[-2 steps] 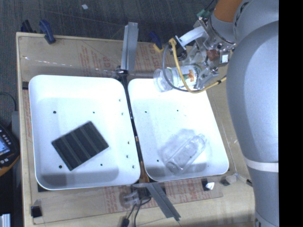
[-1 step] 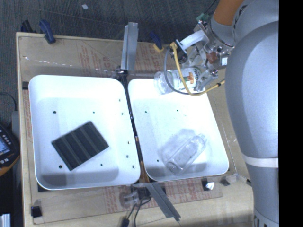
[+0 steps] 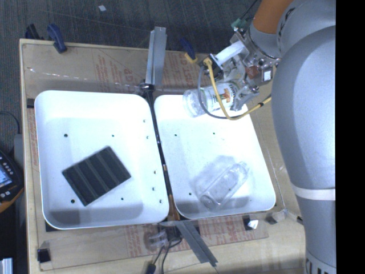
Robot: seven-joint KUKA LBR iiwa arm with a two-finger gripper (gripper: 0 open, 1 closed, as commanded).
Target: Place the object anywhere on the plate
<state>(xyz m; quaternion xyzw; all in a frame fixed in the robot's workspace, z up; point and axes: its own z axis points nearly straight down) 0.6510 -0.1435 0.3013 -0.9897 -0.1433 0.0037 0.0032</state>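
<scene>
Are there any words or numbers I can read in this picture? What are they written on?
None can be read.
Bottle near the gripper: a label with red marks, too blurred to read.
Brown board under the bins: faint red printing, too faint to read.
Handheld device at the left edge: a lit screen, too small to read.

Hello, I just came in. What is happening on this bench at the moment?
A grey robot arm reaches in from the right. Its pincer is raised over the far edge of the right bin, with a clear bottle at its tip; whether the bottle is truly gripped cannot be told. A second clear bottle lies on its side in that bin. A dark ribbed plate lies flat in the left bin, with nothing on it yet.
</scene>
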